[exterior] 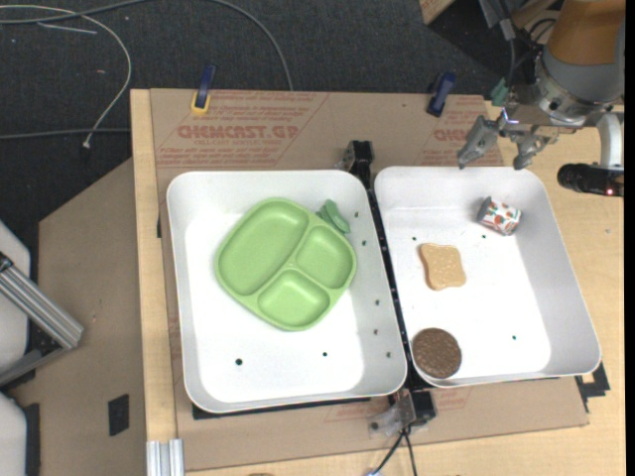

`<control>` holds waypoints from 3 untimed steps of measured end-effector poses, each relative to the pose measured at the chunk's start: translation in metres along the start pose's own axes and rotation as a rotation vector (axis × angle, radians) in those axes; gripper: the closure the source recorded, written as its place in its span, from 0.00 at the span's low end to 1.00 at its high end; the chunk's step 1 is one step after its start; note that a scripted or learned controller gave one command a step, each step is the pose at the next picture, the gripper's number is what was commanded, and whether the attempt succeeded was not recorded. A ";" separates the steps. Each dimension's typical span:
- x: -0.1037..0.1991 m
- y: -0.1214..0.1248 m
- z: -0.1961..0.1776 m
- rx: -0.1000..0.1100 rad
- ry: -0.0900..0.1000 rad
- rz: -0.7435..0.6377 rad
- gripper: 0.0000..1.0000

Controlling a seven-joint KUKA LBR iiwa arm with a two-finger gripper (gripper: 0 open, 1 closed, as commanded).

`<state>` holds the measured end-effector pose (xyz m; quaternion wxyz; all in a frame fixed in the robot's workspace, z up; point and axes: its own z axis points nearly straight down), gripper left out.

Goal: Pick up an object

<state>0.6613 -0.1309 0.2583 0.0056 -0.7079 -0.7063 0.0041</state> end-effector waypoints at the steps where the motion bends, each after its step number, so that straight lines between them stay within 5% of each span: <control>1: 0.000 0.002 -0.008 -0.013 -0.002 -0.002 0.00; 3: -0.005 -0.002 0.094 -0.012 -0.001 -0.002 0.00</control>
